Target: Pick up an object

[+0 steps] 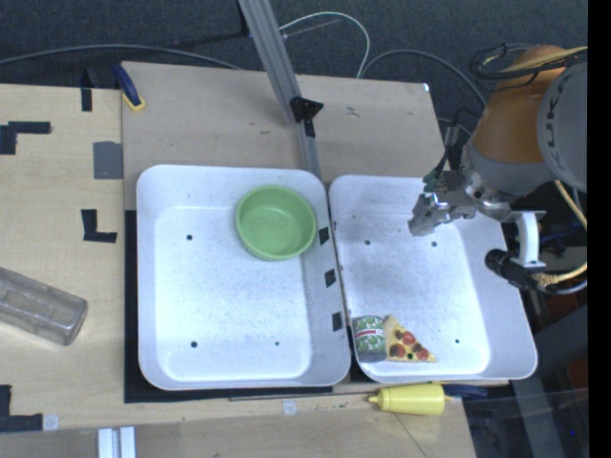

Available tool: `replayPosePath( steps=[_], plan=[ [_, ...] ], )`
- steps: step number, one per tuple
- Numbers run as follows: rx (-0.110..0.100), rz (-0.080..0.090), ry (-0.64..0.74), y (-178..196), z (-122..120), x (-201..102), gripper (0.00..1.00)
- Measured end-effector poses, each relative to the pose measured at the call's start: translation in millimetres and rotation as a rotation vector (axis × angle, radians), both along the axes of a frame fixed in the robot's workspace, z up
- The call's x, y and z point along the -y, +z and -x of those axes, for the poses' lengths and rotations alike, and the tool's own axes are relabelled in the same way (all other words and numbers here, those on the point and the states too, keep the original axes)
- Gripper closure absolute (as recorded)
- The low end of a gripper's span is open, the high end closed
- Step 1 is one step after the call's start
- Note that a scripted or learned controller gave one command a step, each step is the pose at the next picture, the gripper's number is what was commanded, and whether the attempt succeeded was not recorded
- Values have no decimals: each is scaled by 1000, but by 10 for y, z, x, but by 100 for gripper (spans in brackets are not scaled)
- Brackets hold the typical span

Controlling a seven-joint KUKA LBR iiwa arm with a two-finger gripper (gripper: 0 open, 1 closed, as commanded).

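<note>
green bowl point(276, 221) left, pizza toy point(393, 341) right, gripper point(427, 216) above

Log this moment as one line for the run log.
gripper: over right bin, top edge | holding: nothing seen | green bowl: left bin | pizza toy: right bin, near corner | yellow bottle: on bench

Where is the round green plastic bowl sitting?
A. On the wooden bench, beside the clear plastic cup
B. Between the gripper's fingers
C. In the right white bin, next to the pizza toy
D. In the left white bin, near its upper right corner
D: the round green plastic bowl rests on the floor of the left white bin, near its upper right corner, apart from the gripper.
</note>
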State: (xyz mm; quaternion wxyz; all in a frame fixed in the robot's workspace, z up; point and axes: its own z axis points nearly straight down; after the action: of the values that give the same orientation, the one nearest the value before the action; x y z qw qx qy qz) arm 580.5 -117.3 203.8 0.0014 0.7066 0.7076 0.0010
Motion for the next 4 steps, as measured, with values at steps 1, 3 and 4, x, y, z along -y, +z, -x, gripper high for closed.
replayPosePath(
  steps=[1, 3, 4],
  plan=[
    [2, 1, 1, 532, -12, -2, 100],
    [-6, -2, 5, 559, 301, -1026, 100],
    [-7, -2, 5, 490, 423, -1535, 100]
  ],
)
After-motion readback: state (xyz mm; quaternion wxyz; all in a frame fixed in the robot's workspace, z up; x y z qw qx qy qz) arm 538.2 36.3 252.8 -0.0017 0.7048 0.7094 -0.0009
